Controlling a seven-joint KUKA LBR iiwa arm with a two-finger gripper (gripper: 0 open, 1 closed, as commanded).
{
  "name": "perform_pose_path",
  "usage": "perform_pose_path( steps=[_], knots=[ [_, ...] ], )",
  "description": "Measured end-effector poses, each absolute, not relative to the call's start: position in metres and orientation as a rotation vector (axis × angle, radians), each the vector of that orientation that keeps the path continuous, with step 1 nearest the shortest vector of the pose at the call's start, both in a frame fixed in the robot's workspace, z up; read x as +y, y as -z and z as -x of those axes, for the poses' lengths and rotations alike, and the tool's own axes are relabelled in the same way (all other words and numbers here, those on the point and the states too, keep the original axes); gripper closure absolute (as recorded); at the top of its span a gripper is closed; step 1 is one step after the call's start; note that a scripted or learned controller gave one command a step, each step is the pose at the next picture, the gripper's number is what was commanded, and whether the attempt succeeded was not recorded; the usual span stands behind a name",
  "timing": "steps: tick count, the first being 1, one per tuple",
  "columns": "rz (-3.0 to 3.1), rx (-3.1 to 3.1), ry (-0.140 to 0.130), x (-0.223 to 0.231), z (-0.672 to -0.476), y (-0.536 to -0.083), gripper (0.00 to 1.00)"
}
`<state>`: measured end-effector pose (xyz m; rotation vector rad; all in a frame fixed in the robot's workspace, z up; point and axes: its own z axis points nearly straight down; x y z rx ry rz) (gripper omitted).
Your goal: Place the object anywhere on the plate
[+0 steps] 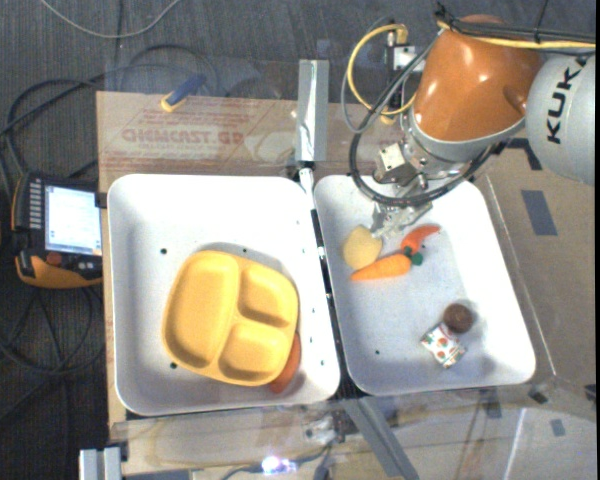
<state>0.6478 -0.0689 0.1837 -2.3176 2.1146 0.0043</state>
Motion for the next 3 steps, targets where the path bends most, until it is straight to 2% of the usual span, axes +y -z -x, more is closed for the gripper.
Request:
perform_pose_path(
  steps=[1, 2, 3],
  knots=[
    [2.699, 1.598, -0.009, -0.084, -0.633, -0.183, 1.0],
    [2.799, 1.417, -0.007, -0.06, -0.647, -0.183, 1.0],
    [3.106, 0.463, -0.005, -0.077, -0.668, -0.183, 1.0]
  ],
)
